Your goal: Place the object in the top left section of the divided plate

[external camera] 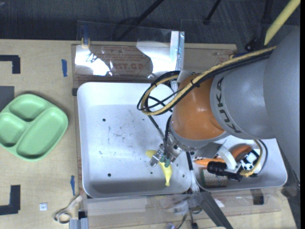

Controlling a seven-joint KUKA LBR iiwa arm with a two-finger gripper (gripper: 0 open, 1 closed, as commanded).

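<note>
A green divided plate (31, 126) lies on the bench at the left, outside the bins; it has three sections. A small yellow object (166, 171) with a bit of green lies on the floor of the left white bin (109, 128), near the front right corner. My gripper (160, 158) reaches down into that bin right over the yellow object's upper end. The fingertips sit against the object, and the orange wrist band hides most of the hand above them.
The right bin (274, 173) holds an orange-and-white item (238, 151), a black-and-white piece and an orange marker-like thing (209, 164). Yellow-and-black cables (157, 97) loop off the wrist over the left bin. A clear plastic panel (128, 56) stands behind the bins.
</note>
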